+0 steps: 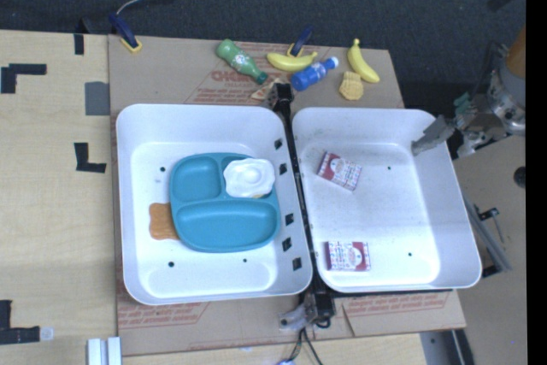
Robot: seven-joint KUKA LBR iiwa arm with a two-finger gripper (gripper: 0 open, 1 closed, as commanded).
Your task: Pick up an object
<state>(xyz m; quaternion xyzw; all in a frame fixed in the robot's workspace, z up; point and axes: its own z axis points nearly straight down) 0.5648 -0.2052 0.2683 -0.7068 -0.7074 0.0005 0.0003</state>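
Even bright light, soft shadows, slight blur

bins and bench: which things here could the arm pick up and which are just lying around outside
In the bins, candidates to pick:
blue tray
white cup
orange piece
upper red packet
lower red packet

Lying behind the bins:
green bottle
blue bottle
two bananas
yellow block

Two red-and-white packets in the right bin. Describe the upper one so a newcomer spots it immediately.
Start at the right bin, the one nearest the arm. Two small red-and-white packets lie on its floor; the upper packet sits in the bin's upper-left part, close to the divider between the bins. It lies tilted at an angle, whereas the lower packet rests nearly square by the bottom wall.
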